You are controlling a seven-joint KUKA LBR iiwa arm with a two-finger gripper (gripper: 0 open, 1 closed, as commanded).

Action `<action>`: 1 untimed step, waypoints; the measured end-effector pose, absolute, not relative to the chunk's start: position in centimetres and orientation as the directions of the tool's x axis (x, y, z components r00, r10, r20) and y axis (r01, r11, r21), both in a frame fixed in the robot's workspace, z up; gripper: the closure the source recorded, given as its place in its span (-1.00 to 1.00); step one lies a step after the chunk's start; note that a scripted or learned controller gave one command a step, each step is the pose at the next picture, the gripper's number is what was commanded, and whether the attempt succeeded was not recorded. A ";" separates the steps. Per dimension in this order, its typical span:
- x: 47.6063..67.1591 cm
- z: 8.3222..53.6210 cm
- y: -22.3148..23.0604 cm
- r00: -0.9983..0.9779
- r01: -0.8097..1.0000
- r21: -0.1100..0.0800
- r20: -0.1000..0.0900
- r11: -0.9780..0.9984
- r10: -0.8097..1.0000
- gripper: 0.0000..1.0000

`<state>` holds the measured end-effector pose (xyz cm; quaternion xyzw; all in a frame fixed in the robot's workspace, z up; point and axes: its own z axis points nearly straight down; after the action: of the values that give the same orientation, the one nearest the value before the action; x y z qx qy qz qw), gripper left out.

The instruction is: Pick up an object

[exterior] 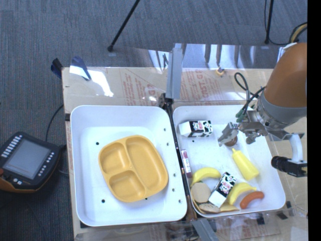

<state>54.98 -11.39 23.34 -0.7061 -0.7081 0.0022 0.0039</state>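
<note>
objects for picking all lie in the right bin [279, 181], and none is lifted yet, so i judge the task is at its start: the grasp and the lift are both left to do. the tool [234, 133] hangs low over the upper middle of this bin, just above a small brown thing [231, 141] that i cannot identify. its fingers look apart, with nothing seen between them.

in the right bin there is a milk carton [196, 128] near the upper left, a yellow bottle [245, 164] to the right of centre, a banana [206, 174], a second carton [223, 189], another yellow fruit [239, 191], a sausage [251, 199] and some round flat pieces [201, 192] crowded at the near edge.

the left bin [88, 118] holds one yellow plate [133, 167] with three compartments, and nothing lies in them.
</note>
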 end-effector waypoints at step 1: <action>53.6 11.5 -18.3 -0.048 0.999 -0.016 0.005 0.049 0.999 -1.00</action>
<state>53.60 -18.31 11.53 -0.6897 -0.7240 0.0042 0.0074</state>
